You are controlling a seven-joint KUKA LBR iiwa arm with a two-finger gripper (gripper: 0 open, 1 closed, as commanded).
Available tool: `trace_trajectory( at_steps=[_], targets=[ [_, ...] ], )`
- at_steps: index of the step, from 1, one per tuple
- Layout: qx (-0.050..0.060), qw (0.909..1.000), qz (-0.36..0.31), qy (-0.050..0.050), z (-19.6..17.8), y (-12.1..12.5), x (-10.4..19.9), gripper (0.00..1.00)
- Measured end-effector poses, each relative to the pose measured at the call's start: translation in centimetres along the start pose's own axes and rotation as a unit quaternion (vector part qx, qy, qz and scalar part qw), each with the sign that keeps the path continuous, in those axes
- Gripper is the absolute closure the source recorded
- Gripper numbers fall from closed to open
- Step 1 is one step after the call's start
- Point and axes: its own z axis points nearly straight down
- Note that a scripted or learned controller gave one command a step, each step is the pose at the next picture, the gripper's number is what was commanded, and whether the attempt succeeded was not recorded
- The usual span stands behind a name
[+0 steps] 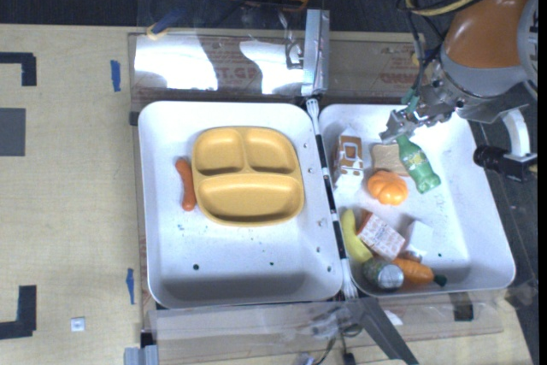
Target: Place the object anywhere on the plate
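Gripper low in the right bin, touching the green bottle's cap end, grip state unreadable; yellow plate waits in the left bin; secure the neck squarely, lift clear of the divider before crossing.

The wooden bench carried two shallow white bins side by side, the left bin and the right bin touching along a middle seam. Black corner marks and blue tape bits lay on its bare left side.
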Motion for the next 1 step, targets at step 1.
trace_trajectory(
  at_steps=[1],
  targets=[
    [0.000, 0.9998, 0.022, 0.000, 2.54, 7.84, 6.39, 1.00]
  ],
)
